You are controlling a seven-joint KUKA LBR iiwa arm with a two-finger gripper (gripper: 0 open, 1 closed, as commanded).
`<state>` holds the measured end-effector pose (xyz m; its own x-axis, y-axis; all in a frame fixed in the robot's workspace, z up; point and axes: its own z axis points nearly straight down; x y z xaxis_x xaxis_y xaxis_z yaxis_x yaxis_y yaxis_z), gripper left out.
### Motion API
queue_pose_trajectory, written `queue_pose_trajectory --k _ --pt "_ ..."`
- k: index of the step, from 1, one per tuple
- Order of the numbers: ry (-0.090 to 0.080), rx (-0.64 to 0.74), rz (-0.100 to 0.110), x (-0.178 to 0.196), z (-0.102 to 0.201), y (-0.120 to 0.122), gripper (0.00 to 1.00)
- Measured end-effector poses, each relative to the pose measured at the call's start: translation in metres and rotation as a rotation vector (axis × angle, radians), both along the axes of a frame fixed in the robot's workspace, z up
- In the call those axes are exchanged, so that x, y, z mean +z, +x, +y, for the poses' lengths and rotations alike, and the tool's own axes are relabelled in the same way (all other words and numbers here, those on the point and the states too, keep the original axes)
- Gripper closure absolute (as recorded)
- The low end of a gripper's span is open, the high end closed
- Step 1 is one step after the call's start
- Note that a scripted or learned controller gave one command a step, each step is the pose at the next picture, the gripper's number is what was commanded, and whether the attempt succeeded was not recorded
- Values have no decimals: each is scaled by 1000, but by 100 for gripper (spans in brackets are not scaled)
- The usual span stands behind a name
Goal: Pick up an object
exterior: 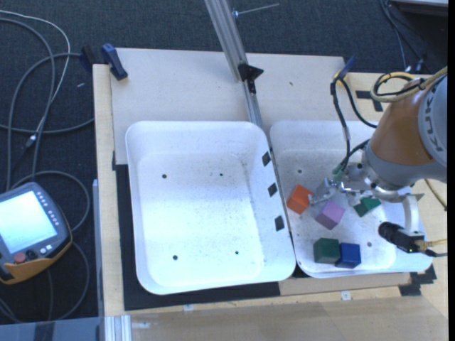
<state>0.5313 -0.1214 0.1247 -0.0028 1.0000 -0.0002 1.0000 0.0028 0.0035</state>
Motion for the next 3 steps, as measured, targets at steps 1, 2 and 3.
queue_pose_trajectory --k 1,2,3 --pt "0 -6 -1 -22 1 -18 0" --pt "-1 -4 -4 -11 2 -17 100" --pt "3 7 -8 79 77 47 100"
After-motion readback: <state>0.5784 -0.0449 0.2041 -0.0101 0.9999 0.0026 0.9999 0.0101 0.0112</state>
